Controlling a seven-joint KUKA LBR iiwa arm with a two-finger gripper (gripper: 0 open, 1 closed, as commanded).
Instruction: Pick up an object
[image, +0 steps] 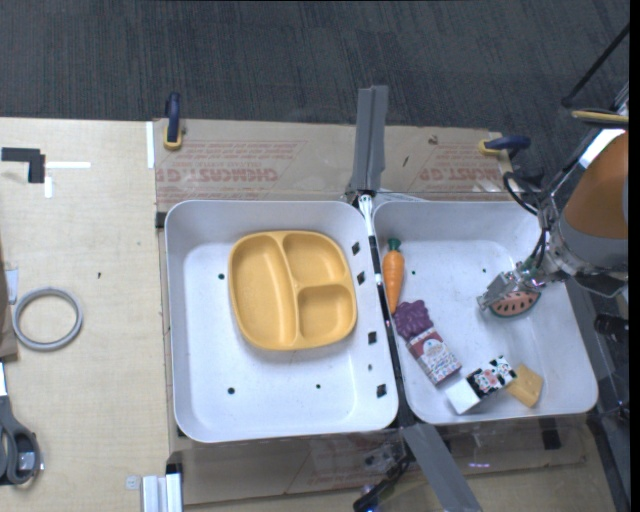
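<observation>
one fixed camera looks down at a slant from above the bench (90, 250) onto both bins (190, 330).

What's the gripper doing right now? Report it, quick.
Gripper: low in the right bin, at the watermelon slice; open or closed cannot be told.

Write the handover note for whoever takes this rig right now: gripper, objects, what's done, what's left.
Gripper: low in the right bin, at the watermelon slice; grasp state is unclear from this angle.
Objects, right bin: carrot against the left wall, purple grapes just below it, small red box, black-and-white cow toy, yellow cheese wedge, white block.
Left bin: yellow divided plate.
Done: arm is down at the slice.
Left: nothing visibly lifted yet; confirm a grasp and raise it.
</observation>
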